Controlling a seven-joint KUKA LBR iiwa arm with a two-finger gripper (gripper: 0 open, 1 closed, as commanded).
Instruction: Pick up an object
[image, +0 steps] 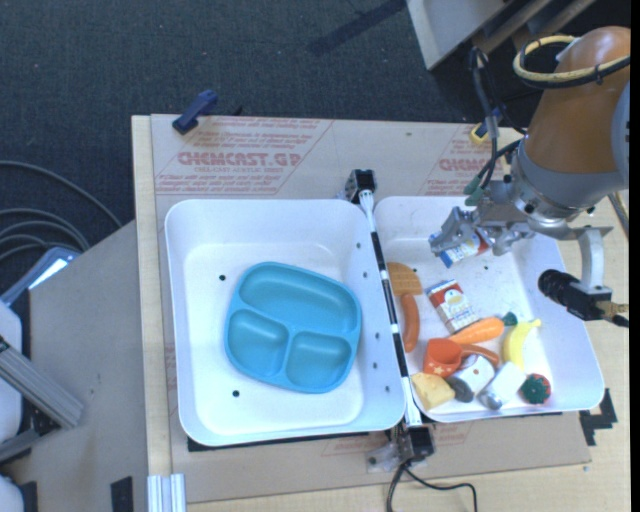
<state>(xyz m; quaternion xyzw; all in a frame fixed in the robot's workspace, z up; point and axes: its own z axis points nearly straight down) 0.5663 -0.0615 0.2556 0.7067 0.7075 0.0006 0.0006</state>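
Note:
My gripper (462, 240) hangs over the far part of the right bin (570, 345), a little above its floor. Below it, nearer the front, lie several toy foods. A small red and white box (450, 304) sits closest, just under the gripper. Beside it are a sausage (410, 322), a bread piece (403, 277) and a carrot (480, 330). An orange cup (440, 355), a banana (520, 341), a cheese wedge (431, 390), a grey and white bottle (481, 379) and a red fruit (537, 388) crowd the front.
The left bin (195, 250) holds a blue divided plate (292, 327). A black clamp strip (378, 260) runs between the bins. The arm's black fitting (572, 292) overhangs the right bin's right edge. A blue clip (194, 111) lies on the board's far left corner.

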